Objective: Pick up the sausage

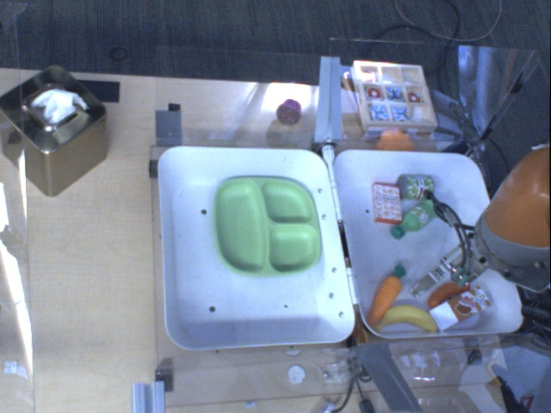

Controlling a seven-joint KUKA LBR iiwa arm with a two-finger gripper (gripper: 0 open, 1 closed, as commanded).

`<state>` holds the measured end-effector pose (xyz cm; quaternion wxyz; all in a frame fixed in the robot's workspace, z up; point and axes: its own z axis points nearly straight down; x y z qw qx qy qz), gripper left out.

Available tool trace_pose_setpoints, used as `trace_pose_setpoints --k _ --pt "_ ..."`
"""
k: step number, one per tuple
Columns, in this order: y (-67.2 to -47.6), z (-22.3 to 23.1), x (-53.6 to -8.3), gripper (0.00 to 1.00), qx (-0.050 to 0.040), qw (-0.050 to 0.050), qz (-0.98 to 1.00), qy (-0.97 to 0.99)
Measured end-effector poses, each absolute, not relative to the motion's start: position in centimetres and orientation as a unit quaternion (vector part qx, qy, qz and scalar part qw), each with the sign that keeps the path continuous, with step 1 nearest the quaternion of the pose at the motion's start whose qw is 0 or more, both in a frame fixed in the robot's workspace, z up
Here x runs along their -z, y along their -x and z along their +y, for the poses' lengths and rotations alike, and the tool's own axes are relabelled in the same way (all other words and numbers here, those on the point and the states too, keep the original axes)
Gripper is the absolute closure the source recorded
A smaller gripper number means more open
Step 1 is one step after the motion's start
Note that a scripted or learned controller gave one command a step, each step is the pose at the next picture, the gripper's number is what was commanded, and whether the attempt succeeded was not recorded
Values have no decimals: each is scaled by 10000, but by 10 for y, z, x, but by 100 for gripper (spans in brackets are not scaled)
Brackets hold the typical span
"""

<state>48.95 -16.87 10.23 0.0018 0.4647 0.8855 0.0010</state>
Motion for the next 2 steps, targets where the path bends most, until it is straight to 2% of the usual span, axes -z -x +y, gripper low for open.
trace_pose_setpoints --k 1,2 --pt "-493 -168 -111 100 -20 38 8863 -4631" --pt "-493 -168 -111 0 -20 37 8863 -4632"
